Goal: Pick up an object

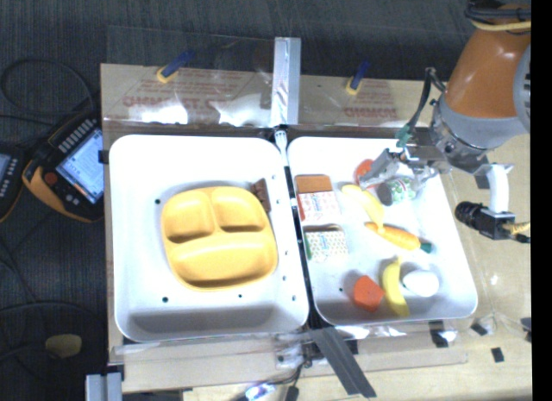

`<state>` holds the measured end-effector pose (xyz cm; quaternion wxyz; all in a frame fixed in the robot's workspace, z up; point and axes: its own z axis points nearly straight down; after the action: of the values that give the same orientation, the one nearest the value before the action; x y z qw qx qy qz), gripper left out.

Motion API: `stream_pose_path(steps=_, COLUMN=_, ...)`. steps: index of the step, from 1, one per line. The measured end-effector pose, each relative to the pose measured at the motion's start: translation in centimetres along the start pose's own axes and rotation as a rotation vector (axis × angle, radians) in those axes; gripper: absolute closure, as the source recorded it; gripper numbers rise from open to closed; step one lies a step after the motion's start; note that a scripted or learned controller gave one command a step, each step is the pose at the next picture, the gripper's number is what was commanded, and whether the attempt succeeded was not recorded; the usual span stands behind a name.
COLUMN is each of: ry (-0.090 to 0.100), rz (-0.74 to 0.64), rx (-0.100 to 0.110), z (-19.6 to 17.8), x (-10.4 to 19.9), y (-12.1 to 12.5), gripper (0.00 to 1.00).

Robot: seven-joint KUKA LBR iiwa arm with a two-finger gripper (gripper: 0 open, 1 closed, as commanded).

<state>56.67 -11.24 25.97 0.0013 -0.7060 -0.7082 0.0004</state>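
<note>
Two bins, gripper low over the right one

Two shallow white bins sit side by side: the left bin (pixel 138 304) bears a yellow divided plastic tray (pixel 218 235), the right bin (pixel 461 261) small toy foods. The two-finger gripper (pixel 392 171) hangs over a small green-and-white can (pixel 399 189), its label too blurred to read, and whether its grasp is wide or narrow cannot be told. An orange toy carrot (pixel 395 235) lies just below.
</note>
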Motion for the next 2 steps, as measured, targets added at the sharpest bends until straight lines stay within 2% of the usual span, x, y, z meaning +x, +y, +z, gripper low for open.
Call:
stream_pose_path(steps=1, ry=-0.003, rz=-0.108, rx=-0.012, z=16.1, x=-1.0, y=-0.1, gripper=0.0)
stream_pose_path(steps=2, ry=-0.007, rz=-0.491, rx=-0.014, z=16.7, x=-0.8, y=3.7, gripper=0.0)
